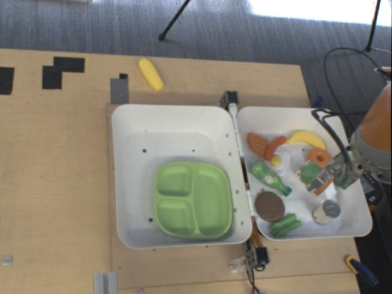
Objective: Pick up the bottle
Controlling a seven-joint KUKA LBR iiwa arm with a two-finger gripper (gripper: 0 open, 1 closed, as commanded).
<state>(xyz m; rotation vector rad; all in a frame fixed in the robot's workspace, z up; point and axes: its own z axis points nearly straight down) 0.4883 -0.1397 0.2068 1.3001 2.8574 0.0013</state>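
Bins sit side by side: the left bin [122, 164] holds a green divided plate [193, 199]. The right bin [361, 225] holds the green bottle [270, 178], lying flat, long axis slanting from upper left to lower right, beside a brown disc [269, 206], banana [307, 139] and can [326, 212]. Whether the gripper [324, 177] grasps anything, I cannot tell.

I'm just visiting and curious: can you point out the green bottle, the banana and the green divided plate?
green bottle [270, 177]: camera view, middle of its body.
banana [307, 139]: camera view, middle of its curve.
green divided plate [228, 196]: camera view, right rim.
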